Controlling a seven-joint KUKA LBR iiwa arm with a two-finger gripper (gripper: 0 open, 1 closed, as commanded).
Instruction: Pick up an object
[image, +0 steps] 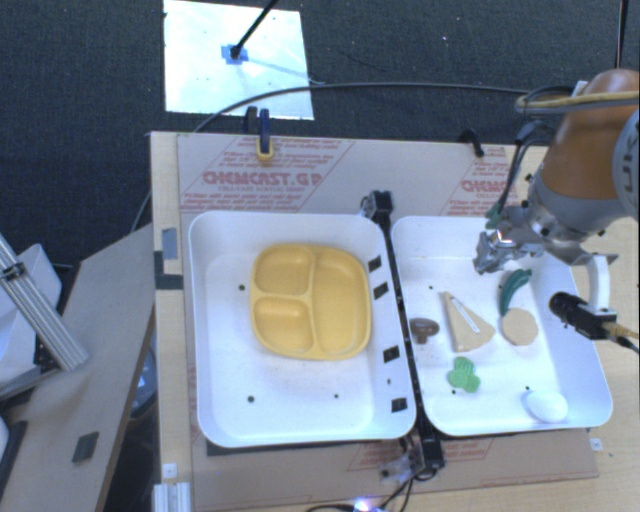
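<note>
The right bin holds a dark green curved piece, a round tan disc, a tan wedge, a small brown piece, a green leafy piece and a white egg-shaped object. My gripper hangs over the upper right part of this bin, just above and left of the green curved piece. Nothing is seen between its fingers.
A yellow divided plate lies in the left bin. A black tool part juts in at the right bin's right side. Cables run along the bench's back edge, with a clamp on the board.
</note>
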